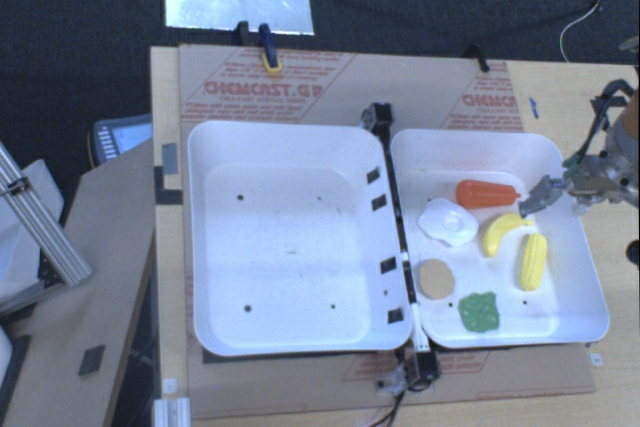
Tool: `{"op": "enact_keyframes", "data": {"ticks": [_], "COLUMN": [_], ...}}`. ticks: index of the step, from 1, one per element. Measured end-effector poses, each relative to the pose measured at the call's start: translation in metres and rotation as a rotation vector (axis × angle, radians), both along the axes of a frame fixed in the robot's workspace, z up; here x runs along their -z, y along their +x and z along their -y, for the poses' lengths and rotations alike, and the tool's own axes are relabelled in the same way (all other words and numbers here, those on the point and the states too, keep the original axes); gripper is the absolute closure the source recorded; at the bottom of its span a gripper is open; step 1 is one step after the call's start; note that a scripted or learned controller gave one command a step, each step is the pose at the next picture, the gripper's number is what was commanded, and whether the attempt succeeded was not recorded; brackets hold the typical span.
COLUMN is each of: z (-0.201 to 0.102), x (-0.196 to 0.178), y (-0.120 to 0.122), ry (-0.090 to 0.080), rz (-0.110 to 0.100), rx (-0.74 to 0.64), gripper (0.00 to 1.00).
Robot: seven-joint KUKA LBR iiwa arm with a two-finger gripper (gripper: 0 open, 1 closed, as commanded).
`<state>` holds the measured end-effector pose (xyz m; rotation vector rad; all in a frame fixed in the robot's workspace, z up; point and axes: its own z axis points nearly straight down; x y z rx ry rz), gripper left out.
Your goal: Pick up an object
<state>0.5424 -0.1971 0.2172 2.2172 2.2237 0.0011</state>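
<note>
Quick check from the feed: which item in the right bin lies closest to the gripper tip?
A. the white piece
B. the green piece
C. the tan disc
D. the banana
D. The gripper hangs just above the banana, near the carrot; the green piece, tan disc and white piece lie farther off.

The gripper (535, 198) hangs over the right bin (575, 260), just above a banana (503, 232). Nearby lie a carrot (487, 193), corn cob (533, 261), fried egg (448, 222), cookie (436, 279) and green lettuce leaf (479, 312).
</note>
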Motion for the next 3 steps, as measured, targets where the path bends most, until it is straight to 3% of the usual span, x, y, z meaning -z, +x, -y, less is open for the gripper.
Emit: {"op": "enact_keyframes", "data": {"ticks": [1, 2, 3], "z": [-0.011, -0.03, -0.084], "x": [0.021, 0.109, 0.131], "y": [-0.001, 0.041, 0.037], "ry": [0.0, 0.001, 0.001], "rz": [-0.001, -0.001, 0.006], "rx": [-0.003, -0.005, -0.006], "gripper": [0.0, 0.0, 0.0]}}
